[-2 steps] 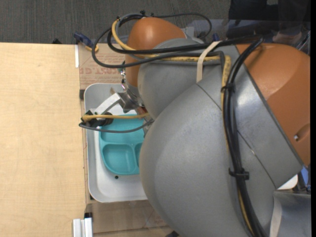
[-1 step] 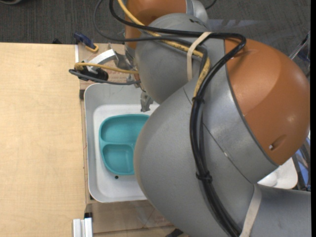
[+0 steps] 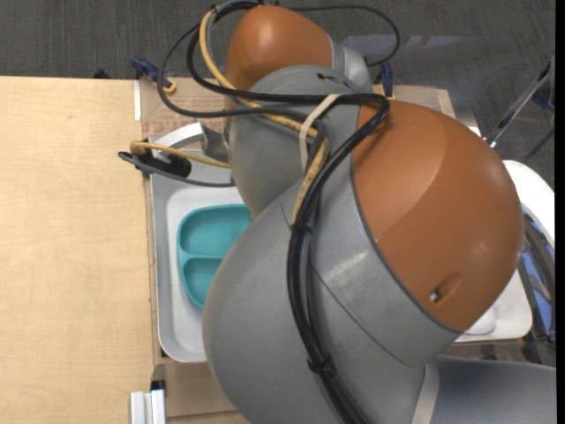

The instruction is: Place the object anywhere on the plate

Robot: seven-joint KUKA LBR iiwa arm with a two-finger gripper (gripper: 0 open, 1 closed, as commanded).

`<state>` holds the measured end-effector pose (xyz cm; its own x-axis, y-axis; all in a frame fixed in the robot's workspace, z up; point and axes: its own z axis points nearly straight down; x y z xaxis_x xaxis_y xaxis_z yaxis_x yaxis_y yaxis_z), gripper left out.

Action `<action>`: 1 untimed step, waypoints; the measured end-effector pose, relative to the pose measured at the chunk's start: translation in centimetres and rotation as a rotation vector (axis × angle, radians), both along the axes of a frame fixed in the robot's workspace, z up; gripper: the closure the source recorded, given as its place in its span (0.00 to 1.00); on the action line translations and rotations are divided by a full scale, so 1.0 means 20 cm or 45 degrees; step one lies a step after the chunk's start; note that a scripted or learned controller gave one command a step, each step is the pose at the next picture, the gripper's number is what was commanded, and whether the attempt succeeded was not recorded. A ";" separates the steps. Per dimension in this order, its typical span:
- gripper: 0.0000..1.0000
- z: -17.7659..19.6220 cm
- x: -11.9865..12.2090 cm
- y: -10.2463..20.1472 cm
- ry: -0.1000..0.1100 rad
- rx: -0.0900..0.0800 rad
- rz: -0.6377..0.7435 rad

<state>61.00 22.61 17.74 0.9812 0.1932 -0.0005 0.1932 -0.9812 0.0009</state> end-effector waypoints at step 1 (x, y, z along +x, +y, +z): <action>0.00 -0.41 -0.45 0.01 0.004 -0.004 0.078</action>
